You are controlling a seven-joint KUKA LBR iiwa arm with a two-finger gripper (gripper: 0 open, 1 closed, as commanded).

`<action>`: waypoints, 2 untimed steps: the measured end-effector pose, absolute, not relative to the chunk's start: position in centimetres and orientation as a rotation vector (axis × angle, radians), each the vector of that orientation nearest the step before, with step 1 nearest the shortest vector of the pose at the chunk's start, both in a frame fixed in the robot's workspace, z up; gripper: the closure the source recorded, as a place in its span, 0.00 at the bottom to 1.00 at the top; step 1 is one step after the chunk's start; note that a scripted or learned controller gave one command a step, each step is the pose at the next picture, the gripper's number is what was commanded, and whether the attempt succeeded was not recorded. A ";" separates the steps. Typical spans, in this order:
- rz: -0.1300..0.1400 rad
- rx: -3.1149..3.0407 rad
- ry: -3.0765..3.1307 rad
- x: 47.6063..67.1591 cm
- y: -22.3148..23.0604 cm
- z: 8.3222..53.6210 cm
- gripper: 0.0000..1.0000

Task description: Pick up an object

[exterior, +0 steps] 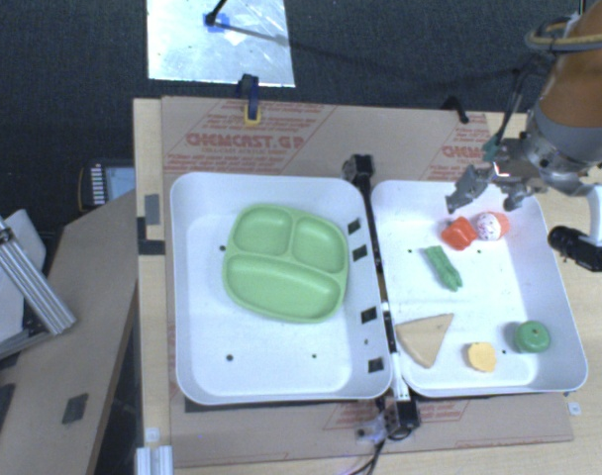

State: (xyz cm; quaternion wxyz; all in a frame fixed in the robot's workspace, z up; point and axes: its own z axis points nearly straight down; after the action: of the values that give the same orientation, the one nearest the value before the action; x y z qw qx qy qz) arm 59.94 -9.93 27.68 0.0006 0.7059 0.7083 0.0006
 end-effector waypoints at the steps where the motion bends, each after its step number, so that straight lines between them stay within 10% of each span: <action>1: -0.003 2.221 2.225 59.5 -9.1 22.0 0.00; 2: -0.003 2.222 2.225 58.7 -8.8 16.1 0.00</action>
State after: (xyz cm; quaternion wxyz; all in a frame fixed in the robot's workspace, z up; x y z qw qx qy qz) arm 58.70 -8.83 16.08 -0.0014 0.7067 0.7075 -0.0010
